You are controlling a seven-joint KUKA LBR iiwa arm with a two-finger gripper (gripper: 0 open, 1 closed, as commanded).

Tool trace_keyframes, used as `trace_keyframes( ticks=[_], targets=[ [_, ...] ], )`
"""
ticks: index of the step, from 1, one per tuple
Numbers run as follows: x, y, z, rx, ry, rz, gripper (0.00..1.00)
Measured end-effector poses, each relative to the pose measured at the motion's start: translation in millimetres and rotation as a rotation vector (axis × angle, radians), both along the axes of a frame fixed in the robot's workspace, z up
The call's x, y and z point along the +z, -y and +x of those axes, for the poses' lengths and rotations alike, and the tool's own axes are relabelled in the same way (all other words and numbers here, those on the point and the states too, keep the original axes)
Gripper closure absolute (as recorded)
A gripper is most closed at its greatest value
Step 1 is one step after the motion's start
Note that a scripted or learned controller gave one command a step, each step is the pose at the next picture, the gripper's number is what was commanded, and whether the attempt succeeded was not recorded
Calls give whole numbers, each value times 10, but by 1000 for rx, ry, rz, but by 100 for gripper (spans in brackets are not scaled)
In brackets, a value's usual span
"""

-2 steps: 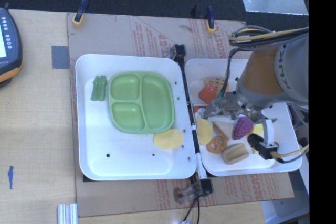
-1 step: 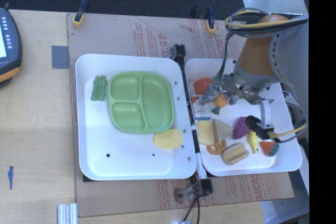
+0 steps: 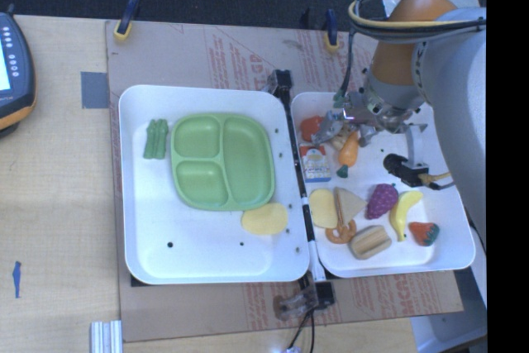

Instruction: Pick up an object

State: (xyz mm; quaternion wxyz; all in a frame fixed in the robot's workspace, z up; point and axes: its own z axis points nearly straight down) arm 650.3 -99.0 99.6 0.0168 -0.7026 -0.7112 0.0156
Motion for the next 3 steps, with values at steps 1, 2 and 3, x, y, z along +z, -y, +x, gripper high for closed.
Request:
trace_keyframes(
  ticks=[1,2,3],
  targets=[
    [996,-242,83,-4,53,-2,0],
    [559,-28,-398,-11,35,-3,0],
    [-78,121,-413,-11,44,2,0]
  ],
)
